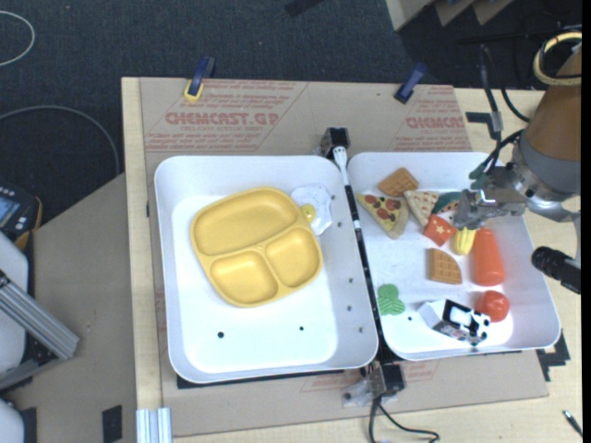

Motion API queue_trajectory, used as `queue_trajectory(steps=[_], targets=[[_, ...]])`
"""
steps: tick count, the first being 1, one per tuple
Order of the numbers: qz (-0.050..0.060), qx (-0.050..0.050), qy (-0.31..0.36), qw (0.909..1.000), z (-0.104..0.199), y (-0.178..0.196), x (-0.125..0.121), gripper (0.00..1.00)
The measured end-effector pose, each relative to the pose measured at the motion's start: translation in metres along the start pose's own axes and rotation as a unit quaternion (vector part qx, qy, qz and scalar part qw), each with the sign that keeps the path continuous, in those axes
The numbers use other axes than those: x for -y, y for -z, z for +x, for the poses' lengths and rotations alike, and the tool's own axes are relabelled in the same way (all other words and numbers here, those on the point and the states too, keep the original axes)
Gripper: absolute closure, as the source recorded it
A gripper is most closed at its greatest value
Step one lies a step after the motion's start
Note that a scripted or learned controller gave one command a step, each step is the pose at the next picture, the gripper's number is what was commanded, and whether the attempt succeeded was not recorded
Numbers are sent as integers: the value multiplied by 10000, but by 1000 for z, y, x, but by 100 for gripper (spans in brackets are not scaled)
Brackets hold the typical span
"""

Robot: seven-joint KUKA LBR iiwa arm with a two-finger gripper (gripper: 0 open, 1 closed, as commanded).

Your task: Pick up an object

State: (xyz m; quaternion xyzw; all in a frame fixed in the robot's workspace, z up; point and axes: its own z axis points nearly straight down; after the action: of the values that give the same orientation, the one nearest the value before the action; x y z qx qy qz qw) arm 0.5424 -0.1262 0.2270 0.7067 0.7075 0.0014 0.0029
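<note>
Metal gripper (473,212) of the grey arm, below the orange band, sits low over the right shallow white bin (406,275), near that bin's far right part; whether it is spread or closed cannot be told from this slanted view. Just beside its tip lie a small red block (439,231) and a short yellow piece (464,241), with a long orange carrot-shaped toy (488,257) next to them. Toward the bin's far side are a toy pizza slice (383,209), a tan waffle-textured cracker (398,183) and a pale wedge-shaped slice (423,204). Nearer the camera rest a square brown waffle piece (443,267), a round red tomato toy (493,305), a green leafy toy (389,299) and a black-and-white object (457,321). In the left white bin (268,353) lie a yellow three-compartment plastic plate (256,245) and, touching its far right rim, a white fried-egg toy (312,203).
</note>
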Motion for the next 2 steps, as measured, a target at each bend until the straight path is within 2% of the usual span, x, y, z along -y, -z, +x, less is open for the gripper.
queue_trajectory(steps=[2], targets=[[43,-23,25,10000,103,-13,-4,100]])
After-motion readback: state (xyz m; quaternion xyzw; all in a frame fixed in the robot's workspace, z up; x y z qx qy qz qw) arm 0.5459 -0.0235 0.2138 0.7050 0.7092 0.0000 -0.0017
